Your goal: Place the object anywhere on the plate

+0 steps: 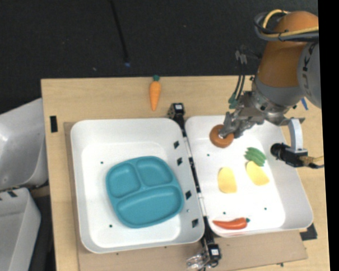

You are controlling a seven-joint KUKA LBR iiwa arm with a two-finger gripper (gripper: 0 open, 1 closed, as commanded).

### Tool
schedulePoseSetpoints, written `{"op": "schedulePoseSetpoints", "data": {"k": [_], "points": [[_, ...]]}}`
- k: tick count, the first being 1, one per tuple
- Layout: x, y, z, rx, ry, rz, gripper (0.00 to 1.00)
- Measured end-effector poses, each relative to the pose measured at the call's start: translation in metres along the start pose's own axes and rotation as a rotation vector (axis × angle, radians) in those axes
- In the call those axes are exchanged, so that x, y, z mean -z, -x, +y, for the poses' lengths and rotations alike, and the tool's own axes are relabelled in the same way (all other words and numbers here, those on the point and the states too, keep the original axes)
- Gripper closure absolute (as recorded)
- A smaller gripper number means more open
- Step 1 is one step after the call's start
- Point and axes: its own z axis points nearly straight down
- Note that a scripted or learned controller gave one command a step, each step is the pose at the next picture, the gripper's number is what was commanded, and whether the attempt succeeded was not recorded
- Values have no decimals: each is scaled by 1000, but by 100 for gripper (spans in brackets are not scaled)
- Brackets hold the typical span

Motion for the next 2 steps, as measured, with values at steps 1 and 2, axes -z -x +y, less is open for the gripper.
{"op": "schedulePoseSetpoints", "data": {"k": [1,2], "points": [[-17,-50,13,1,-3,2,100],[-9,-101,24,2,0,2,100]]}}
